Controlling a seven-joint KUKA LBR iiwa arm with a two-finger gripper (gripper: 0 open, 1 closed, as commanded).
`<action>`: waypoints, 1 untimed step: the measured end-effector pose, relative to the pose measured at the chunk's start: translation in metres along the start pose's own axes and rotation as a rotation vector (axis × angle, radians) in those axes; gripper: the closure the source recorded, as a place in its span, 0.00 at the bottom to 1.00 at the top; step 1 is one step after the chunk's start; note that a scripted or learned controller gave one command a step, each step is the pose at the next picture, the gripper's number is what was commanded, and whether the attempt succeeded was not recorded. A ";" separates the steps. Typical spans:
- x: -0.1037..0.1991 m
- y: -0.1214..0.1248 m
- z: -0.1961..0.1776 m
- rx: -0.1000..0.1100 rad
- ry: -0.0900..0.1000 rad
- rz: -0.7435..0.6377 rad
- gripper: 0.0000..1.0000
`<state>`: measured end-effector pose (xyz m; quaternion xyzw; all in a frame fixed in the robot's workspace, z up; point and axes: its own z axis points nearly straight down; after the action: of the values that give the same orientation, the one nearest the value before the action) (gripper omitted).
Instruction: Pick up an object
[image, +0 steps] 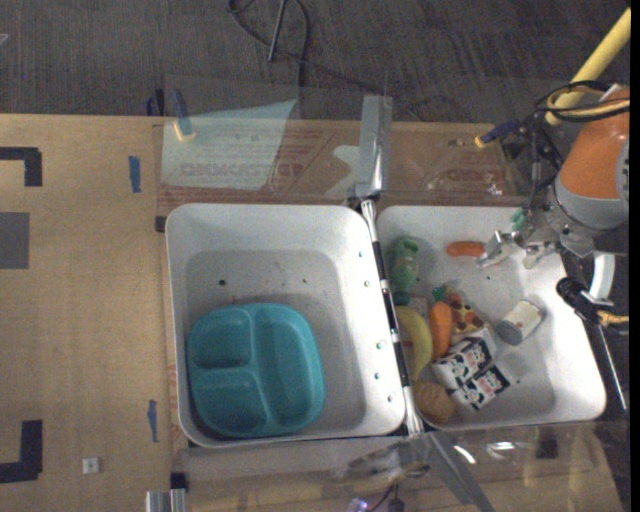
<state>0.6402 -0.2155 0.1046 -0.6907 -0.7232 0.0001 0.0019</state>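
While the hand (508, 247) hovers over the far edge of the right bin (575, 395), its metal fingers (497, 242) are spread and grasp nothing; an orange sausage-shaped object (464, 248) lies just beside them, its long axis left to right; a smooth teal divided tray (255, 370) rests in the left bin (260, 232) on the wooden worktop (80, 330).

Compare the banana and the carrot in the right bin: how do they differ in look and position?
The banana is yellow, while the carrot is orange. The banana is longer and curved; the carrot is shorter and straighter. The banana lies against the right bin's left wall, and the carrot sits just to its right, further into the bin. Both look like toy food and lie roughly lengthwise, side by side.
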 end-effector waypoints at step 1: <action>0.019 0.027 0.017 0.003 -0.005 -0.027 0.00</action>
<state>0.6661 -0.1949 0.0874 -0.6807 -0.7325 0.0030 0.0014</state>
